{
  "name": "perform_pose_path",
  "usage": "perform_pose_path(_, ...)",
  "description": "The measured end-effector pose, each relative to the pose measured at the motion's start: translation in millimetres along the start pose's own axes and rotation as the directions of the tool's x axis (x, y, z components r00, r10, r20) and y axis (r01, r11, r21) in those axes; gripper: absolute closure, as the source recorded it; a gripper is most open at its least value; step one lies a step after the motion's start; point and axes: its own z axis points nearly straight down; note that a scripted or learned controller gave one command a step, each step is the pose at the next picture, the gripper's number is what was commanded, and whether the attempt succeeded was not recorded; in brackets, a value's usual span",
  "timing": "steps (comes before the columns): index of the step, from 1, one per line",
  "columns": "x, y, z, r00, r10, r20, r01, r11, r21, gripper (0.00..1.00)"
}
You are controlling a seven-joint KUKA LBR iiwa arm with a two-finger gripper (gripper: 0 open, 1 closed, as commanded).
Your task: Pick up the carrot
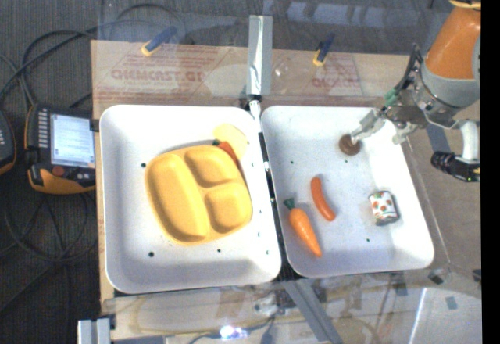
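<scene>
The carrot (305, 230), orange with a small green top, lies in the right bin (355, 256) near its front left, tip pointing toward the front. My gripper (383, 131) hovers over the bin's far right corner, well away from the carrot and behind it to the right. Its fingers (366, 130) stand apart with nothing between them. One fingertip is close to a small brown round piece (349, 145).
An orange-red sausage (322, 198) lies just right of the carrot. A small printed can (383, 207) rests near the right wall. The left bin (125, 256) holds a yellow divided tray (199, 192), a pale yellow round piece (229, 134) and a small red piece (227, 150).
</scene>
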Motion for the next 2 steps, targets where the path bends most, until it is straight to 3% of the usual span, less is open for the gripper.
perform_pose_path(1,69.7,-51.0,72.5,0.995,-0.104,-0.001,0.104,0.995,0.001,0.00)
perform_pose_path(2,99.9,-101.3,100.7,0.987,-0.160,-0.001,0.160,0.987,0.001,0.00)
